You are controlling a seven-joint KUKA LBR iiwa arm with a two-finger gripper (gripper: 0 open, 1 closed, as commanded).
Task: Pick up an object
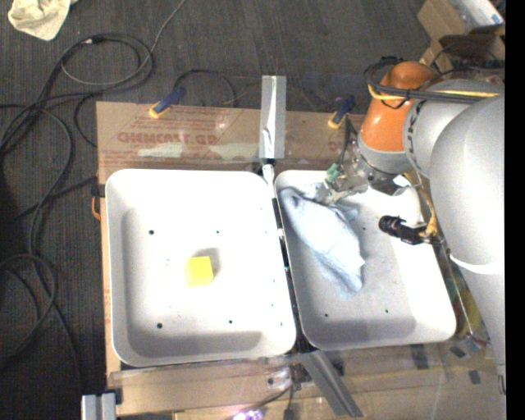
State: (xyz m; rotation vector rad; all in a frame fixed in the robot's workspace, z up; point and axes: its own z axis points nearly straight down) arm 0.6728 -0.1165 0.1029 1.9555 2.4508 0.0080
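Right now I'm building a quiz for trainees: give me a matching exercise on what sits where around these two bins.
Things:
1. yellow block
2. pale blue cloth
3. claw
4. crumpled rag

Places:
A. on the dark floor, upper left corner
B. lying in the right bin
C. in the left bin
D. over the right bin's far edge, at the cloth's top

Pairs: 1-C, 2-B, 3-D, 4-A

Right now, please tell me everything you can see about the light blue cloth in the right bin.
The light blue cloth looks soft and thin, like a rag. It lies crumpled in the right bin, running from the bin's far left corner toward its middle and narrowing at the near end. Its far edge is bunched up under the hand, which seems to touch it there. The rest rests on the bin floor.
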